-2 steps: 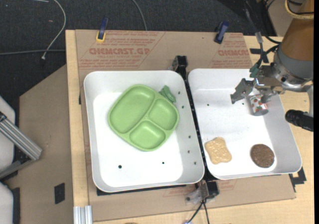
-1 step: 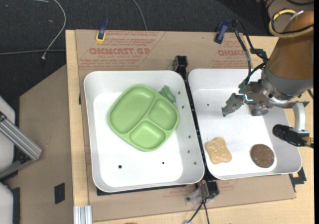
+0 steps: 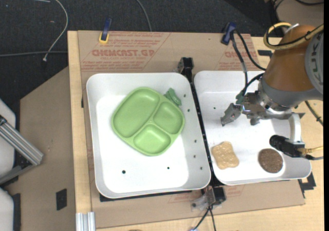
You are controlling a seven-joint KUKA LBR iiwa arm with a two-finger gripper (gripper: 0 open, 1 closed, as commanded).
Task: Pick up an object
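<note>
**White bins, a green plate and an arm over the right bin**

White plastic makes both shallow bins, and they sit side by side on a cardboard-covered counter (image 3: 154, 40) with red printing along its far side.

Nearest to the camera, in the front part of the right bin (image 3: 216, 89), two small things lie on the floor of the bin. A pale beige cracker-like piece (image 3: 225, 155) with a bumpy edge lies near the front left corner. A round brown cookie-like disc (image 3: 270, 160) lies to the right of it, near the front right corner. The two are apart and do not touch each other.

A little further back, above the middle of the right bin, is the pincer (image 3: 232, 113) of the arm (image 3: 290, 65). Its dark grey tip points to the left and downward. I cannot tell if its fingers are apart or together, because they are too small and dark here. No object is seen between them. The pincer is well apart from both the beige piece and the brown disc.

In the left bin (image 3: 103, 173), a light green divided plate (image 3: 148, 120) with three compartments lies a little tilted, around the middle. A small dark green object (image 3: 174, 96) touches its far right edge.

At the far edge of the counter are two blue clamps (image 3: 106, 29).
</note>
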